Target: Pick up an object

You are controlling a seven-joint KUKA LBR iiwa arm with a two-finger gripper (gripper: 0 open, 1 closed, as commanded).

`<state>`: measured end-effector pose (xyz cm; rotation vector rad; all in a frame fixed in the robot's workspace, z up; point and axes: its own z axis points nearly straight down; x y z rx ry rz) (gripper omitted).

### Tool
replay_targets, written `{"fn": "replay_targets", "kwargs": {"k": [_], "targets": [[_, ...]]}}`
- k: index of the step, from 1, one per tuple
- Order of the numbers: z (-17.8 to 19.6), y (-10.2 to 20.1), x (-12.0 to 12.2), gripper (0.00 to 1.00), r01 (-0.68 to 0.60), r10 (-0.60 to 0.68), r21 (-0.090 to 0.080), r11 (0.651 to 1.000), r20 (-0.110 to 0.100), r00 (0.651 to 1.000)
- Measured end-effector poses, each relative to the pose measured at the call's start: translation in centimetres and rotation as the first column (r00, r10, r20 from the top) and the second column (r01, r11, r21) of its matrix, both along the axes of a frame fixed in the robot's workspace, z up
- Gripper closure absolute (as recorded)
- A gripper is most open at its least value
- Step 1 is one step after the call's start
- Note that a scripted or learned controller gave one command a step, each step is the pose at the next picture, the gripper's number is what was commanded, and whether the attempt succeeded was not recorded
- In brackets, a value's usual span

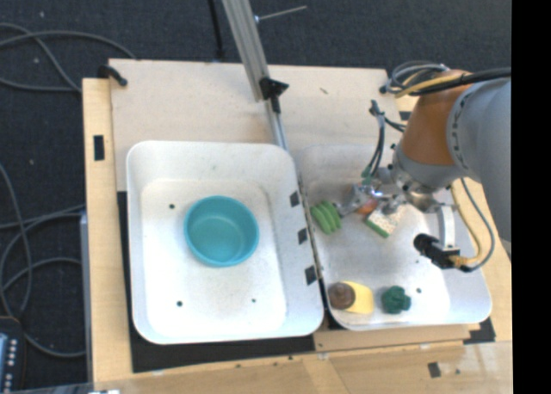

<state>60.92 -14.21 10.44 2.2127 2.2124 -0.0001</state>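
Though the gripper point(376, 203) hangs low in the right bin point(469, 302), I cannot tell how its jaws stand. A small white-and-green object point(380, 225) lies just below them (probably light, stiff; best pinched across its narrow sides). The green ridged toy point(326, 216) sits just left. No writing is legible.

A grey robot arm point(469, 130) with an orange band reached in from the right, bent downward. Its gripper point(376, 199) pointed left and hung low; its tip was too small to make out.
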Motion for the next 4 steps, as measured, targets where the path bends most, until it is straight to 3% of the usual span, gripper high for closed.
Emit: {"fn": "replay_targets", "kwargs": {"k": [1, 2, 3, 4], "targets": [[1.3, 0.0, 0.1, 1.0, 0.002, -0.002, 0.002, 1.0, 0.005, 1.0], [7.8, -0.2, 0.6, 1.0, -0.003, 0.003, 0.008, 1.0, -0.001, 1.0], [10.5, -0.3, 0.7, 1.0, -0.004, 0.004, 0.009, 1.0, -0.005, 1.0], [10.4, 4.7, -0.6, 1.0, -0.006, 0.006, 0.01, 1.0, -0.009, 1.0]]}}
